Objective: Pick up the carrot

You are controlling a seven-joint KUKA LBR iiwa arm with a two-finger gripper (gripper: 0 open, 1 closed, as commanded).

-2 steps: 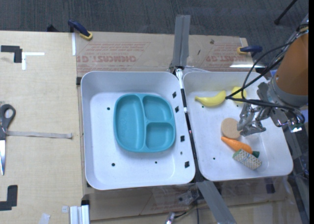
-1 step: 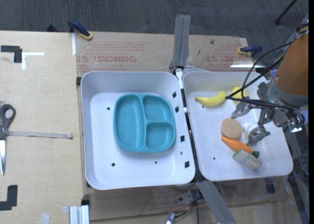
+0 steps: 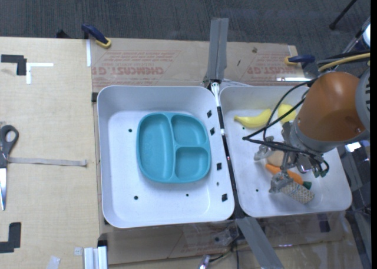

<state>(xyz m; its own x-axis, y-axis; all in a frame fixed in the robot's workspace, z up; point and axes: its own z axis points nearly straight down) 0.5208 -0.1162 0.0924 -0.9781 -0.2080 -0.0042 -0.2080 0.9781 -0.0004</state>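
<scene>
Arm wrist [image 3: 330, 109]: nearest the camera, you see its orange band, a large dome at the right of the frame that covers the upper right part of the right bin.
Gripper [image 3: 288, 170]: you find it just below and left of the wrist, low over the lower middle of the right bin [image 3: 247, 200]; dark cables cross in front of it.
Gripper state: you cannot tell whether it is released or clenched; the metal parts and cables blur together at this size.
Carrot [image 3: 283, 173]: the orange piece lies on the right bin's floor directly under the gripper, partly covered by it.
Carrot long axis: it seems to run from upper left to lower right in the frame; only short orange stretches show on either side of the tool.
Carrot to gripper: you have essentially no sideways gap left; judged from this, the coming move is a straight drop and close, with the jaws best set across the long axis.
Neighbours: a grey speckled sponge-like block [image 3: 299, 192] lies just below right of the carrot, a pale rounded item [image 3: 275, 158] just above left, and a banana [image 3: 262, 118] further up; all could be nudged.
Edges: the bin's lower rim is near; the wall shared with the left bin is well apart.
Open room: free floor lies left of the carrot.
Left bin [image 3: 112, 162]: holds a teal divided plate [image 3: 174, 147], not involved.
</scene>
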